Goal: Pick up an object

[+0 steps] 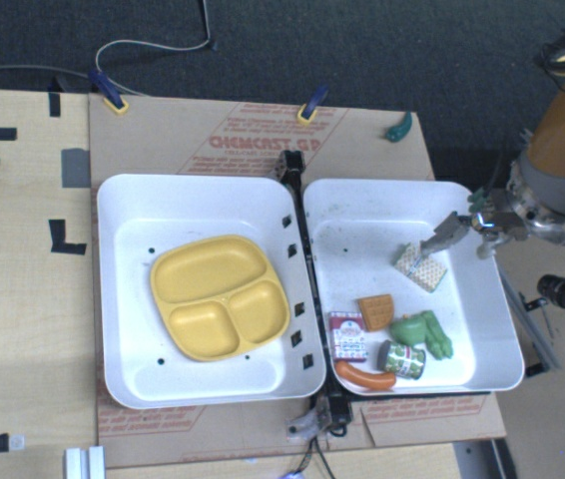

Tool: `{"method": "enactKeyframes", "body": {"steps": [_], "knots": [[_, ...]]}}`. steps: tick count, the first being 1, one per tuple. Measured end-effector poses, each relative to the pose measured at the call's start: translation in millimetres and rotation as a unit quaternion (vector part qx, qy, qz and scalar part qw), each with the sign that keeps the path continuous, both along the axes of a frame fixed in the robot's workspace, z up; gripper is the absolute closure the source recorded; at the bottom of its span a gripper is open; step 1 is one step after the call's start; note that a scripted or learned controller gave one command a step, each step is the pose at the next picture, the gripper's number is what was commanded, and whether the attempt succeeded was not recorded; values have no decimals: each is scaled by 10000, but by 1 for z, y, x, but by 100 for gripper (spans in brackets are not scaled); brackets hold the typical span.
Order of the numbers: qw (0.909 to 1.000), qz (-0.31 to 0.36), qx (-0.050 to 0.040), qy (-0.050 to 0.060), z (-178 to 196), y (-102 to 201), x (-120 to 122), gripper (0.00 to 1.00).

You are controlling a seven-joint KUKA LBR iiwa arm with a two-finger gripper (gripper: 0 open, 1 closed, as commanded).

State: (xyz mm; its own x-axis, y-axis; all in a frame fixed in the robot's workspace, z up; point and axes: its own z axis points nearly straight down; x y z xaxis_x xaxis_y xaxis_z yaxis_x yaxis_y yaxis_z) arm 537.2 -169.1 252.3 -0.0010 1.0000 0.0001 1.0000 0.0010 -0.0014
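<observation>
My gripper [436, 245] reaches in from the right and hangs low over the right bin [362, 203]. Its tip sits right at the upper edge of a small speckled white-and-yellow pad [421, 268], which lies tilted on the bin floor. Touching or just above, I cannot tell. Toward the bin's near side lie a brown square cracker [374, 311], a red-and-white box [347, 336], a green soft toy [425, 330], a small can [402, 359] and an orange sausage [364, 375].
The left bin [123, 267] holds a yellow divided plate [221, 295]. A dark divider [299, 257] runs between the bins. On the cardboard behind them are two yellow-blue clamps [111, 93] [312, 106] and a small teal object [398, 128].
</observation>
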Motion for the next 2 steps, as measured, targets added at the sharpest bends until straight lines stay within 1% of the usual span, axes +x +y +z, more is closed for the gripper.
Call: {"method": "enactKeyframes", "body": {"steps": [1,2], "knots": [[10000,7,-20,-75,-153,-20,47,0],[10000,8,-9,-33,-166,-5,123,0]]}}
